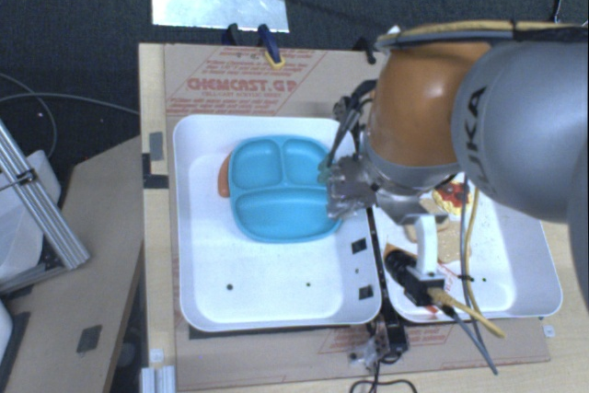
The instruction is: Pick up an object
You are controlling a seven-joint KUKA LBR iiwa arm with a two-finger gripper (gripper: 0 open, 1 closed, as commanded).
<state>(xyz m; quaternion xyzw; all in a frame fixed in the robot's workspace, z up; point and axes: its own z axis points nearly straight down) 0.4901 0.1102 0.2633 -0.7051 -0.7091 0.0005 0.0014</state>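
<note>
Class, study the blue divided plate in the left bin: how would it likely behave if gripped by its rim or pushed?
The blue divided plate looks like moulded plastic: probably stiff and light. Lying flat and broad, it should slide, not roll. Its smooth rim may slip from fingers.

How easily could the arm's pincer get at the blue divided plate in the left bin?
Probably easily: the pincer sits at the blue divided plate's right rim, with nothing lying on top.

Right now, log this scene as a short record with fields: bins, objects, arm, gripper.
left bin: holds a blue divided plate
orange object: peeks out from under the plate's left edge
right bin: largely hidden by the arm; small items inside, too covered to name
arm: reaches in from the right, over the divide between the bins
gripper: at the plate's right edge; finger state unclear
</note>
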